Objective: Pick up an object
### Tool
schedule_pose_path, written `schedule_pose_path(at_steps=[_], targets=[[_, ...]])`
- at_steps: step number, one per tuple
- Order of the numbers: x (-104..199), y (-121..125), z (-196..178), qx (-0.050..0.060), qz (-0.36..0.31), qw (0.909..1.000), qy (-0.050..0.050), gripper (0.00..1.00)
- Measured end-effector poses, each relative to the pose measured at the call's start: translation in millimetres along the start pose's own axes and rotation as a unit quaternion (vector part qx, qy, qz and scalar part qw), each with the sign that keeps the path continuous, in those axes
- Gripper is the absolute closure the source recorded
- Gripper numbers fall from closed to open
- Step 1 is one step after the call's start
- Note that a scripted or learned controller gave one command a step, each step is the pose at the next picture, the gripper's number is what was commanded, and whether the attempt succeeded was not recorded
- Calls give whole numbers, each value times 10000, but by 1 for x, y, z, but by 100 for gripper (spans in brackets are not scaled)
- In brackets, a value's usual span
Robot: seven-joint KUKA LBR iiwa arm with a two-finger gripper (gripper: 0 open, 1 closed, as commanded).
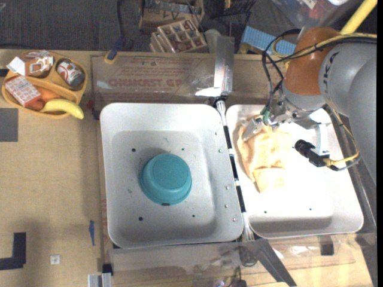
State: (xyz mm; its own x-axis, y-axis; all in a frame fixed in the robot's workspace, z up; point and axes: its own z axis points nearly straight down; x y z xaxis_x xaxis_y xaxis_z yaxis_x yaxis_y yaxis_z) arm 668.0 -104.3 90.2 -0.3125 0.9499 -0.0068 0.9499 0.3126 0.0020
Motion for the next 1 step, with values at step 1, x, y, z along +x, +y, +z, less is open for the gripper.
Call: schedule_pose_path(at_steps=[1], targets=[[1,3,-9,-33,-1,10000,8,100]])
